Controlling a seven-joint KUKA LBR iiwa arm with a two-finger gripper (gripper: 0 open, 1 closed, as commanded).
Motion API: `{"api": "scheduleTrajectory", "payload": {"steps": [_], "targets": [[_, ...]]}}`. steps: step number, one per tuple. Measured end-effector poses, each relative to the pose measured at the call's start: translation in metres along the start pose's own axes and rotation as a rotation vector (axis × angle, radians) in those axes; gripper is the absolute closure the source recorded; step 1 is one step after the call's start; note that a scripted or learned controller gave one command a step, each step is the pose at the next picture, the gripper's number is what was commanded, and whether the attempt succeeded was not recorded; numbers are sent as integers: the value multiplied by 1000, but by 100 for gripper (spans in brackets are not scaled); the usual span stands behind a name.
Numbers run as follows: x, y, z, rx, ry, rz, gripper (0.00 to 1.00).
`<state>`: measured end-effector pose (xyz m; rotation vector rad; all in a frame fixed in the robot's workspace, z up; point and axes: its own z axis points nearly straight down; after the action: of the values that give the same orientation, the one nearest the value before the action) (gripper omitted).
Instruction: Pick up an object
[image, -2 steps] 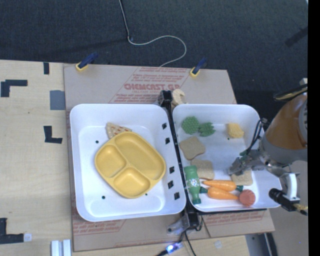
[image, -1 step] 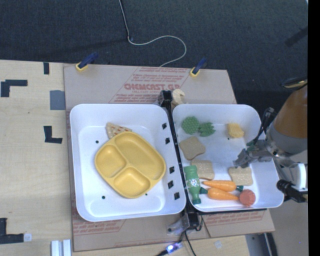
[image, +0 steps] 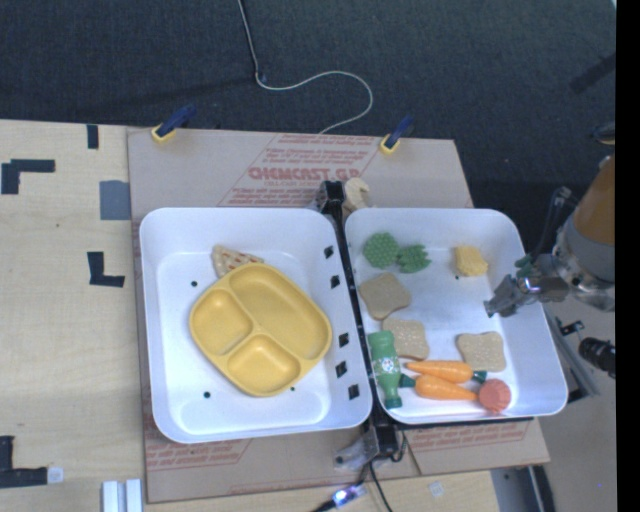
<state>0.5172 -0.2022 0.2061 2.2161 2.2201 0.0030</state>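
The pincer (image: 510, 295) hangs at the right side of the right bin (image: 535, 350), just inside its right wall, and whether it is open or closed I cannot tell from here, since its tip is a small dark shape against the white floor; nothing can be seen gripped in it. Nearest to it lie a slice of toast (image: 482, 349) a little nearer and to the left, and a yellow piece of food (image: 470, 261) farther and to the left, either of which could serve as the thing to pick up. Beyond those, toward the middle of the bin, sit two more toast slices (image: 384, 295), and a green broccoli piece (image: 394, 252) in the far left part. Along the near edge are two carrots (image: 442, 380), a red tomato (image: 494, 395) touching them, and a green bottle (image: 384, 368) beside the dividing wall. The left bin (image: 160, 330) holds a yellow divided plate (image: 260, 330) with a wedge of flatbread (image: 232, 261) peeking out behind it. The main risk, as I judge it, is the closeness to the right wall: a descent here could strike the rim or land on bare floor. The toast lies flat and thin, so a grasp may slide over it, and the crowded near corner invites knocking neighbours.
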Motion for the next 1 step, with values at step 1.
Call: {"api": "scheduleTrajectory", "payload": {"steps": [1], "targets": [[1,1,-19,4,2,0,100]]}}
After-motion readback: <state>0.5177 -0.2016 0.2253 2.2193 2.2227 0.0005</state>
